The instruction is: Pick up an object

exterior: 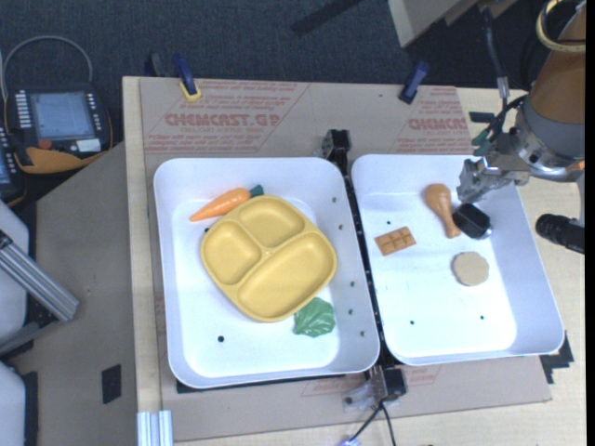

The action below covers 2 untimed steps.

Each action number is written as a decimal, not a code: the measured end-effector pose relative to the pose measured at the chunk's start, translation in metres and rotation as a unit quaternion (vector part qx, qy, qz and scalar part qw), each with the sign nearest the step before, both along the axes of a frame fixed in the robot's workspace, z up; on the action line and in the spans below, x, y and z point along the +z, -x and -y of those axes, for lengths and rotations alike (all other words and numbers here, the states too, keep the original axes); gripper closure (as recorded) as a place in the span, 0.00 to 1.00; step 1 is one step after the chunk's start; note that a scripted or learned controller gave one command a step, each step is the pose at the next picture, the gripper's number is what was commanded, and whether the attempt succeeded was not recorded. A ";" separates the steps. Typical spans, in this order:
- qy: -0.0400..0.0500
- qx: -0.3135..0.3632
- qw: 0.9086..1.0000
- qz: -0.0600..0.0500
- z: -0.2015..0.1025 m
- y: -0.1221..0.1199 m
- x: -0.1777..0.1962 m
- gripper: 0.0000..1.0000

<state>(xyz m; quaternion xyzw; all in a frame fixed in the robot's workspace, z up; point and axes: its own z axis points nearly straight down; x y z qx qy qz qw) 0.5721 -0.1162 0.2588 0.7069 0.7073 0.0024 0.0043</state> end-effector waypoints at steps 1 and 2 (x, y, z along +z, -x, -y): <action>0.000 0.000 1.000 -0.002 0.000 -0.001 0.031 1.00; -0.002 0.003 1.000 -0.004 -0.057 -0.008 0.030 1.00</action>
